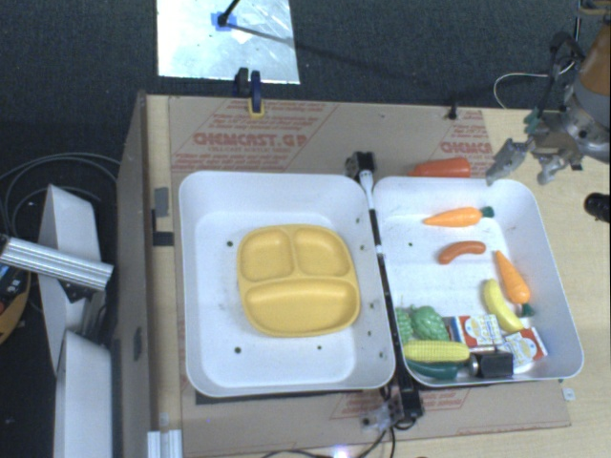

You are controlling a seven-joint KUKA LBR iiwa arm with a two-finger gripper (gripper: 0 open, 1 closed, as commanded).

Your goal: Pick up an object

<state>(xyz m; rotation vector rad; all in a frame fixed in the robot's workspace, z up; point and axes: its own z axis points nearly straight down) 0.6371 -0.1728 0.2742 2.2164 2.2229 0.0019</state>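
One fixed camera looks down at a slant on the counter (pixel 286 127), both bins centred, from moderate height.

Below me lies a brown cardboard sheet with red printed letters (pixel 250 139), covering the bench top. Around it, toward 12 o'clock, I see dark grey carpet floor (pixel 401 27) with a shiny square metal plate (pixel 227 25) on it. At 9 o'clock black cables (pixel 38 175) curl beside a silver aluminium bar (pixel 55 261).
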